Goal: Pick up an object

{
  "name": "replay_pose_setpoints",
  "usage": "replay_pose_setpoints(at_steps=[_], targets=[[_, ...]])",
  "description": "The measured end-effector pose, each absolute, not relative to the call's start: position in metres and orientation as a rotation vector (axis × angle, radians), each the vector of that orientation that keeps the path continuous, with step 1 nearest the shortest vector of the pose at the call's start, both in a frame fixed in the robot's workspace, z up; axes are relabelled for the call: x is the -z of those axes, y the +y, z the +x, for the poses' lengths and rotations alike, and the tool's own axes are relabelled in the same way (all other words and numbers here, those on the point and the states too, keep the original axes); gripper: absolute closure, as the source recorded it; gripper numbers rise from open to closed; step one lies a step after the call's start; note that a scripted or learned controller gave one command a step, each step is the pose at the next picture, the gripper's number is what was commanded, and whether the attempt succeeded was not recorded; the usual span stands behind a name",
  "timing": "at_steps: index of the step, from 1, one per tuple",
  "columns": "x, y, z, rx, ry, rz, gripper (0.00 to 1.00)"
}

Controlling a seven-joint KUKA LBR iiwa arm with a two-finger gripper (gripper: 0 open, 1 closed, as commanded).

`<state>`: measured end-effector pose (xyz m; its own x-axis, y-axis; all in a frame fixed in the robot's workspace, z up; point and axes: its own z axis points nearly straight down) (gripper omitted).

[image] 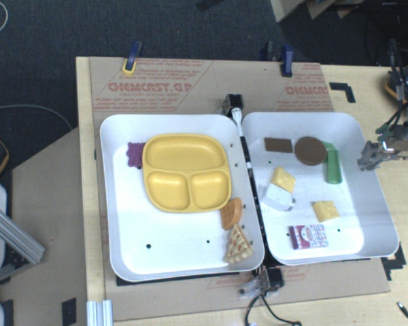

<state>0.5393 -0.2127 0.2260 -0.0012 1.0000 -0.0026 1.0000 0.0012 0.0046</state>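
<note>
Nearest the lens, at the front edge of the left white bin, a tan waffle-patterned wedge lies against the wall, with a small orange-brown rounded piece just above it, touching or almost touching. A yellow three-compartment plastic tray sits in the upper middle of that bin. A purple flat scrap pokes out from under its left rim.

Right white bin: a red-and-white printed packet lies closest to the front wall. A yellow block sits just behind it, apart. A white block and a pale yellow wedge touch each other near the dividing wall. Farther back, a dark brown flat rectangle lies beside a brown round disc. A green cylinder rests against the disc's right side.

The gripper hangs at the right bin's outer rim, over the edge and well apart from every object. It is small and blurred here; cannot tell whether it is parted or closed. Nothing appears to be carried.
</note>
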Motion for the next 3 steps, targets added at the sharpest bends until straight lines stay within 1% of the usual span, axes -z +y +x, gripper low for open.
replay_pose_setpoints(at_steps=[1,3], targets=[[-0.218,-0.155,0.535,-0.001,2.231,2.218,1.0],[-0.208,-0.037,0.547,-0.002,2.231,2.218,1.0]])
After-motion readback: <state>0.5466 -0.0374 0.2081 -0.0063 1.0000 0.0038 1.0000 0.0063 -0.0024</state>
